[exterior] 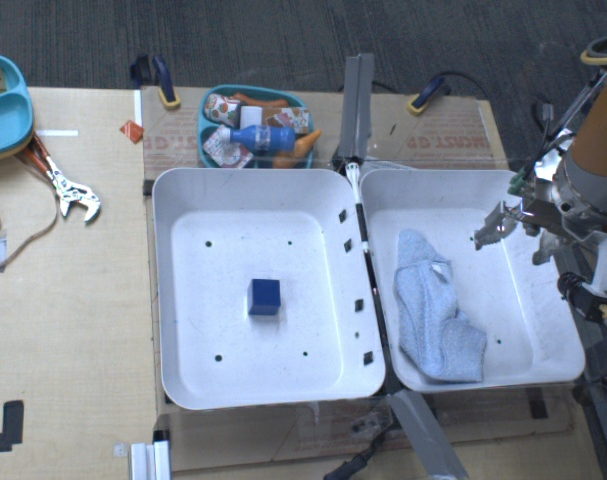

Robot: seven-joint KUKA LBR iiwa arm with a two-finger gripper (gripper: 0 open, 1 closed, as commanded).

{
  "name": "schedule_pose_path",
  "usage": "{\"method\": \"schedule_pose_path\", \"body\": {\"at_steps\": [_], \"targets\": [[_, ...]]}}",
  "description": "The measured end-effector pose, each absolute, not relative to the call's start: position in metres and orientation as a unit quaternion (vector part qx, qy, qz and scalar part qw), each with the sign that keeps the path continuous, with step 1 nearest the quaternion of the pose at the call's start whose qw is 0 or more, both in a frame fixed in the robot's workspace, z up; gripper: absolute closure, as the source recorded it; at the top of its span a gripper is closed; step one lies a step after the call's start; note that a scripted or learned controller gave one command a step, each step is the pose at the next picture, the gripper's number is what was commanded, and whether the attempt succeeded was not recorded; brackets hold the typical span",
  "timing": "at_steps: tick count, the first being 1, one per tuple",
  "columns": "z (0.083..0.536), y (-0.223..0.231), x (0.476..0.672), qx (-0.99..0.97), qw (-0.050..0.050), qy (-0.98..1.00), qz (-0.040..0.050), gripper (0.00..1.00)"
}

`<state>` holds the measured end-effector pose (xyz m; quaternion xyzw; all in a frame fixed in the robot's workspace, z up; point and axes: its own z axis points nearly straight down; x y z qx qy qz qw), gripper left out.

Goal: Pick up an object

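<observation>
The grey-blue cloth (435,310) lies crumpled in the right bin (523,363), a long heap running from the bin's middle down toward its near wall, with its thicker folded end nearest the camera. It is the closest candidate for a pick. The hand (495,226) hangs over the same bin's far right part, up and to the right of the cloth and apart from it. So the cloth lies down and to the left of the hand, and its long axis runs roughly far-to-near. A grasp across the narrow width looks the likelier fit.

Nothing is between the fingers; whether they are spread or closed I cannot tell, since the tip is small and tangled with wires and brackets against the white bin wall.

The other candidate, a small blue block (265,297), sits alone near the middle of the left bin (173,268), well apart from the hand and across the divider where the bins meet.

The arm (590,168) is cut off at the right edge, so its wrist pose is hard to read. The hand's height above the bin floor cannot be judged either. What the cloth's folds cover is hidden.
</observation>
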<state>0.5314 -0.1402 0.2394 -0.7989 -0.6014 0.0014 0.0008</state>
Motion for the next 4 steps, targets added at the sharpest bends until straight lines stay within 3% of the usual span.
{"method": "schedule_pose_path", "body": {"at_steps": [1, 2, 3, 4], "targets": [[0.228, -0.161, 0.491, -0.862, 0.001, -0.507, 0.002, 0.0], [0.268, -0.181, 0.484, -0.911, 0.0, -0.412, 0.0011, 0.0], [0.276, -0.136, 0.513, -0.883, 0.0, -0.469, 0.0016, 0.0], [0.263, -0.158, 0.505, -0.923, 0.001, -0.384, 0.0022, 0.0]]}}
